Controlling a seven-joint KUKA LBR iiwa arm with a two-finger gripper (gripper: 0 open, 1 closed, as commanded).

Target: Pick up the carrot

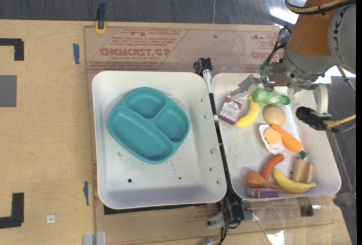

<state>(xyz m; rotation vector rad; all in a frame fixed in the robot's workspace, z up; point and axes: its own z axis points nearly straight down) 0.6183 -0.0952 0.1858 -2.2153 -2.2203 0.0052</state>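
Observation:
The carrot (288,140), orange with a small green end, lies slanted in the right bin (334,173), near its right wall. It rests partly against a white fried-egg piece (270,136). My gripper (266,84) hangs over the far end of the right bin, above a green vegetable (270,97). It is well behind the carrot and apart from it.
Around the carrot lie a beige potato (274,115), a yellow banana (248,114), a pink box (230,110), a red sausage (271,163), a second banana (293,183) and a wooden-coloured piece (301,169). The left bin (107,181) holds a teal divided plate (148,123).

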